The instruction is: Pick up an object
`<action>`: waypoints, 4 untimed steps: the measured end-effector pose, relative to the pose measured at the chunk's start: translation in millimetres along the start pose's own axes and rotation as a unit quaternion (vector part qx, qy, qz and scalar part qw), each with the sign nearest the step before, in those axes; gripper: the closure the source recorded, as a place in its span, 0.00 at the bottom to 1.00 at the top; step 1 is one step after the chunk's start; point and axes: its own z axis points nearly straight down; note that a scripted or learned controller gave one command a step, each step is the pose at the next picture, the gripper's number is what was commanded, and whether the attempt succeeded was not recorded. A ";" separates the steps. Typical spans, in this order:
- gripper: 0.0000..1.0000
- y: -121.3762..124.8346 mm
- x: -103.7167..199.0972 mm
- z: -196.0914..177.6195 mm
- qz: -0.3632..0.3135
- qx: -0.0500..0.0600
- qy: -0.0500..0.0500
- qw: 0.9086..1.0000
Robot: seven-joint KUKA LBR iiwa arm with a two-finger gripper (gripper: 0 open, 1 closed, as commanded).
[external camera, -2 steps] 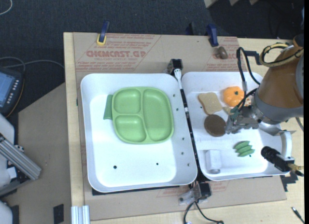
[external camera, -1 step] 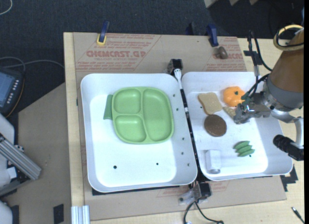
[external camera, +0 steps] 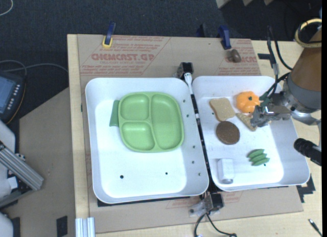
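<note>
1. The tool (external camera: 258, 116) is hovering in the right bin (external camera: 286, 177), beside the orange (external camera: 246, 101) (grip state: can't tell).
2. Bread (external camera: 222, 108), a cookie (external camera: 228, 133) and a pea pod (external camera: 258, 157) are lying nearby.
3. A green tray (external camera: 151, 121) is sitting in the left bin (external camera: 102, 149).

The arm (external camera: 306, 72) comes in from the right side, its orange band sitting high and the grey wrist below it bent down and leftward. The gripper (external camera: 258, 116) hangs low at the end of it, pointing left, metal parts bunched tight so the tip is hard to read.
</note>
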 end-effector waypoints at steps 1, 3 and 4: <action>1.00 41.8 47.2 -3.1 -0.003 0.000 0.001 1.000; 1.00 102.1 127.8 -7.0 -0.002 0.000 0.001 1.000; 1.00 102.7 135.6 -7.1 0.000 0.001 0.001 1.000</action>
